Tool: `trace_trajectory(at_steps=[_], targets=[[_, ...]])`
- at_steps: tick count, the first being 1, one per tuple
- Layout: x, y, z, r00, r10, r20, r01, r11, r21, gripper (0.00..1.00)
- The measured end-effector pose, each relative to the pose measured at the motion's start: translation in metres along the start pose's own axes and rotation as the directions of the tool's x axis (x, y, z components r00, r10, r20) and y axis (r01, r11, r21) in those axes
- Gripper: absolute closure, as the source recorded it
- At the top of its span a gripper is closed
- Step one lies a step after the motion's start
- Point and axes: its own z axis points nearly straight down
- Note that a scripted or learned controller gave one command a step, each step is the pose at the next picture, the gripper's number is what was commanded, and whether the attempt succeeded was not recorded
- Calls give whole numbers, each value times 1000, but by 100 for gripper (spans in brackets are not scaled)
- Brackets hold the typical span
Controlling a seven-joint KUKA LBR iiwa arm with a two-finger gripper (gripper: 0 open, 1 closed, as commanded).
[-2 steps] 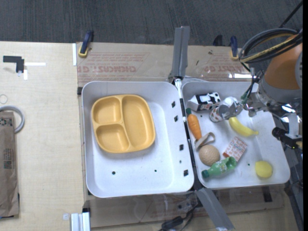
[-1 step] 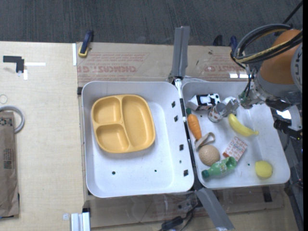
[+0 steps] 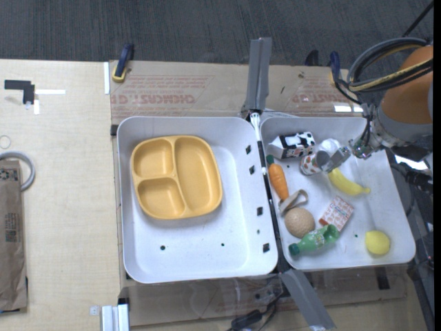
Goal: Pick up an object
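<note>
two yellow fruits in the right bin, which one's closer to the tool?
The banana. It lies just below the tool, in the upper part of the right bin. The round lemon sits farther off, toward the bin's lower right corner.

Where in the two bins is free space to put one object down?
Left bin: bare floor right of and below the yellow plate. Right bin: a small patch between banana and lemon; crowded around the carrot and gripper.
</note>
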Motion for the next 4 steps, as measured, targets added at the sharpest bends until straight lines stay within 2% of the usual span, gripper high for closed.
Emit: trace_trajectory(at_steps=[1, 2, 3, 4], targets=[[10, -8, 24, 1000, -3, -24, 3, 1000, 28, 0], [9, -8, 15, 1000, 0, -22, 0, 1000, 27, 100], [8, -7, 6, 1000, 4, -20, -4, 1000, 26, 100], [51, 45, -92, 997, 76, -24, -75, 997, 32, 100]])
